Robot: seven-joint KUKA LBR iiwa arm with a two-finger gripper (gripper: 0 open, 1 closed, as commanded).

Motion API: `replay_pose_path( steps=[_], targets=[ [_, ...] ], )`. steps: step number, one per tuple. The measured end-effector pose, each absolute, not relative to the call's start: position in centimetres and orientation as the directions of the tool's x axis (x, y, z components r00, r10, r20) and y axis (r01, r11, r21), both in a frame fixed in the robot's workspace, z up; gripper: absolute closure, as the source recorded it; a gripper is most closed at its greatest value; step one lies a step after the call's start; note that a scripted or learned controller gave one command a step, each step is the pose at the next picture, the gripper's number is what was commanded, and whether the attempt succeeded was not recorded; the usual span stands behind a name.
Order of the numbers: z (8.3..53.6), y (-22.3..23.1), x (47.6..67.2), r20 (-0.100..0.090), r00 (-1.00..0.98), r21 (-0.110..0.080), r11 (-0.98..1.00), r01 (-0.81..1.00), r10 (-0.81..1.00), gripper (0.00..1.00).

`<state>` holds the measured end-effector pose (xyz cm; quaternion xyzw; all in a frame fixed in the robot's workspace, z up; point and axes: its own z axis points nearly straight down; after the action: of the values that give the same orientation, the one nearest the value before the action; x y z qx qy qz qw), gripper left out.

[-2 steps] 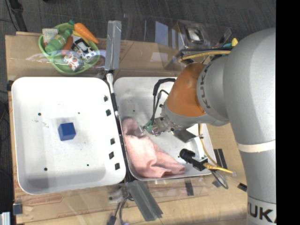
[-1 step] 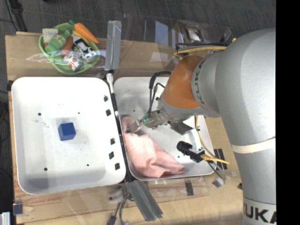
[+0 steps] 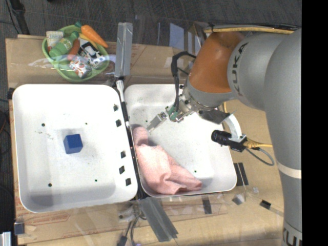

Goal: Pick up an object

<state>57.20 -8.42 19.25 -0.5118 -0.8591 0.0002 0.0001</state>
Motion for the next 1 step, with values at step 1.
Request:
replay_pose_path(
  steps=[1],
  targets=[
    [9.24,-11.10,50.67,0.002,-0.493,0.000,0.493,0.870,0.870,0.00]
  ],
)
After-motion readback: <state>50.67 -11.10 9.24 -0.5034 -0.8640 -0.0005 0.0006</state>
